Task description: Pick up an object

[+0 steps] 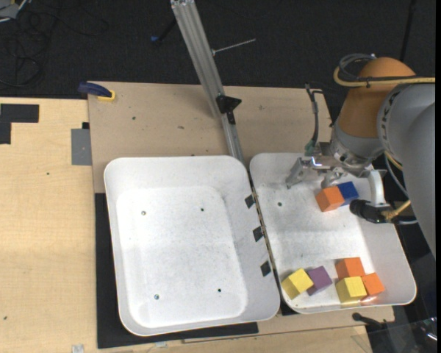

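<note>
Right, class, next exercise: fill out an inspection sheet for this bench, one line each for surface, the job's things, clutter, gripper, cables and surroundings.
Surface: wooden bench bearing two shallow white bins, left bin and right bin.
Job's things: in the right bin, an orange block touching a blue block near the far side; at the near edge a cluster: yellow block, purple block, two orange blocks and another yellow block.
Clutter: blue and yellow clamp at the bench's far left corner.
Gripper: gripper over the right bin's far side, beside the orange and blue pair; finger state unclear.
Cables: cables on the dark floor, top left.
Surroundings: slanted metal rail rising behind the bins.
</note>
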Tool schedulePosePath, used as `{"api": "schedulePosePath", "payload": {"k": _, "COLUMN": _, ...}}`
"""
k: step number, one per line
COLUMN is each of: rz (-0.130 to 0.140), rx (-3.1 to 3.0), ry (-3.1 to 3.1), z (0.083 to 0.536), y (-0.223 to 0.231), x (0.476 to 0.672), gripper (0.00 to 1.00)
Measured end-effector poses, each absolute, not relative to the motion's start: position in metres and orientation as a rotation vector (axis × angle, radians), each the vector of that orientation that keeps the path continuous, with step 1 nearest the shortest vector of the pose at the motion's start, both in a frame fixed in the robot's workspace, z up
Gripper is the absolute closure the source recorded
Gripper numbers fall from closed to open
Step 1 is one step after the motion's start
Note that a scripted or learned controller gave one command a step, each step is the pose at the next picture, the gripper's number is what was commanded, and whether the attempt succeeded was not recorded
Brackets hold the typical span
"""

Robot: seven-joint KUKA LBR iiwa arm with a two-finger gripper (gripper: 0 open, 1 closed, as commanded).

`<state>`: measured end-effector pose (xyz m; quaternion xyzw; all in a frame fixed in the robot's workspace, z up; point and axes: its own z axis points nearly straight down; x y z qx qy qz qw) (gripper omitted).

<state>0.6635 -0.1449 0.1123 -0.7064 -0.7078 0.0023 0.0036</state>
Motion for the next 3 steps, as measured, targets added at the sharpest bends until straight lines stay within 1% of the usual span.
{"api": "schedulePosePath", "payload": {"k": 1, "rz": 0.005, "rx": -2.215, "ry": -2.223, "z": 0.09, "y": -0.144, "x": 0.663, "gripper": 0.0}}
{"api": "schedulePosePath", "payload": {"k": 2, "rz": 0.004, "rx": -2.215, "ry": -2.225, "z": 0.101, "y": -0.144, "x": 0.664, "gripper": 1.0}}
{"api": "schedulePosePath", "payload": {"k": 3, "rz": -0.002, "rx": -2.222, "ry": -2.224, "z": 0.148, "y": -0.15, "x": 0.66, "gripper": 1.0}}
